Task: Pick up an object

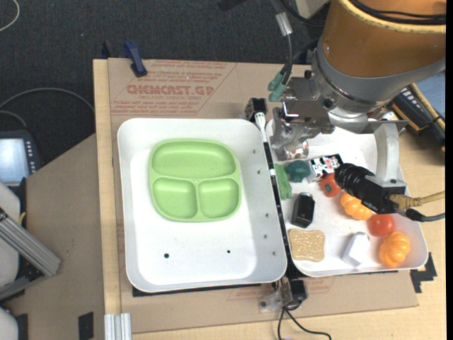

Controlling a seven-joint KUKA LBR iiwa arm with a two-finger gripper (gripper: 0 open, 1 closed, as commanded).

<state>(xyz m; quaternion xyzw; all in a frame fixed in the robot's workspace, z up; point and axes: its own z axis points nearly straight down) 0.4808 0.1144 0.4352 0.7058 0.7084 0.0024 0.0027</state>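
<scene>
- Cardboard [170, 83] covered your bench beneath two glossy white bins.
- Left bin [134, 211] held a smooth green three-compartment tray [195, 180].
- Right bin [414, 250] held small objects: ridged orange pumpkin [394, 248], red tomato [381, 224], speckled toast [306, 244].
- Gripper [291, 147] hung at that bin's far-left corner.

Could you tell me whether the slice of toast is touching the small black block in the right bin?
Apart. The camera view shows white bin floor between the toast and the black block.
</scene>
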